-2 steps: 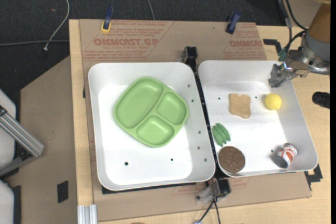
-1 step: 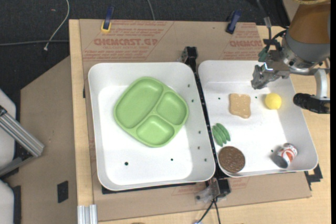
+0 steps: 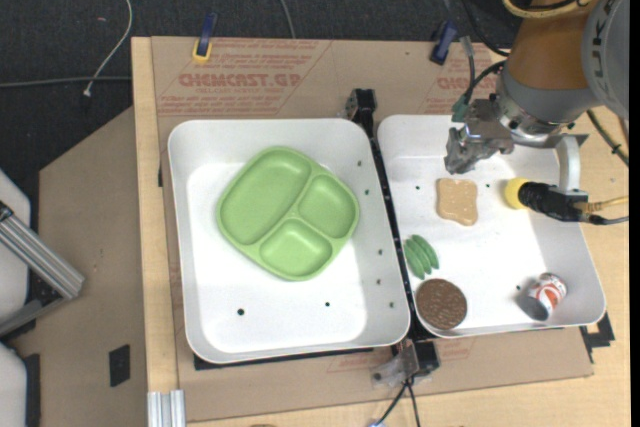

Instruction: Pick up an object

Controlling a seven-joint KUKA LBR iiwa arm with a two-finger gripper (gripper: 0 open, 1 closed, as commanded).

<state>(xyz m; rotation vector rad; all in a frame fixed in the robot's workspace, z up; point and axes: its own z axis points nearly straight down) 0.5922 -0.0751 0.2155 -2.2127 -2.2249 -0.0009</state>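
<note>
The toast slice [image 3: 458,201] lies just beside the gripper [image 3: 463,158], toward the view's lower edge; its opening cannot be told

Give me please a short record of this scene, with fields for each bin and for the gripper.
left bin: green divided plate
right bin: tan toast slice, green pod, brown round disc, small red and white object
gripper: over the right bin, close beside the tan toast slice; no object seen in its grasp

In left bin [image 3: 215,307] divided plate [image 3: 288,212], in right bin [image 3: 500,265] toast [image 3: 458,202], perhaps cookie [image 3: 441,303] nearer
</note>
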